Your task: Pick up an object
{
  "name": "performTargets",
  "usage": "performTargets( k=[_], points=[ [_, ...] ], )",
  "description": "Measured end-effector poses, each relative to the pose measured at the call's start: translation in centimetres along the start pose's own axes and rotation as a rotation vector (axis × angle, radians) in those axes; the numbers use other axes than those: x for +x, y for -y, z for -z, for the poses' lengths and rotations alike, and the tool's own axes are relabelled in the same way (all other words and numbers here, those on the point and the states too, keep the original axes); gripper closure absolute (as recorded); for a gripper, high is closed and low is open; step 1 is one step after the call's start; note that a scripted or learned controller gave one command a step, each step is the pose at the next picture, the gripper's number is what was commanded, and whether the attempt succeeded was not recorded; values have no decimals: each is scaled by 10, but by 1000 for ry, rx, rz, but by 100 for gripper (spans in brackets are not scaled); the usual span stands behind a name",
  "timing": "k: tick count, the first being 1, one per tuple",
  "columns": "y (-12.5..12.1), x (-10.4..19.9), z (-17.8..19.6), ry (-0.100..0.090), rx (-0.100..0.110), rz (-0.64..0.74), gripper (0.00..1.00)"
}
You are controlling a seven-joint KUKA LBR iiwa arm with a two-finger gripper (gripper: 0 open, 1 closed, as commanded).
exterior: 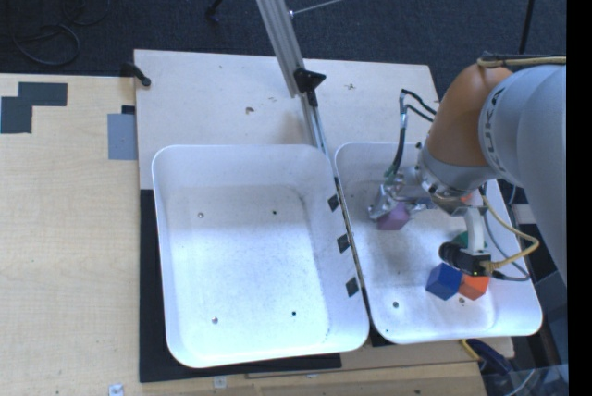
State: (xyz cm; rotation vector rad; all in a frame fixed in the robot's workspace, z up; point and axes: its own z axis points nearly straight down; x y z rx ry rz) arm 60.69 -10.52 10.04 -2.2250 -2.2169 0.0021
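1. Purple block (pixel 395 217) sits in the right bin (pixel 518 315), at the gripper (pixel 388 203); finger state cannot be told.
2. Blue cube (pixel 444 281) touches orange block (pixel 474 287) nearby.

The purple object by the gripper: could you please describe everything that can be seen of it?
The purple object is a small, pale purple, blocky piece, matte like plastic or foam; its exact shape is too small to tell. It lies in the right bin, toward the bin's upper left part, directly at the tip of the gripper, which overlaps its top edge. Whether the gripper actually holds it cannot be told. It sits apart from the blue block and orange block lower in the same bin.
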Motion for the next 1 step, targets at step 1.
performTargets(
  k=[1],
  points=[
    [-54, 66, 95, -1, -10, 9, 100]
  ],
)
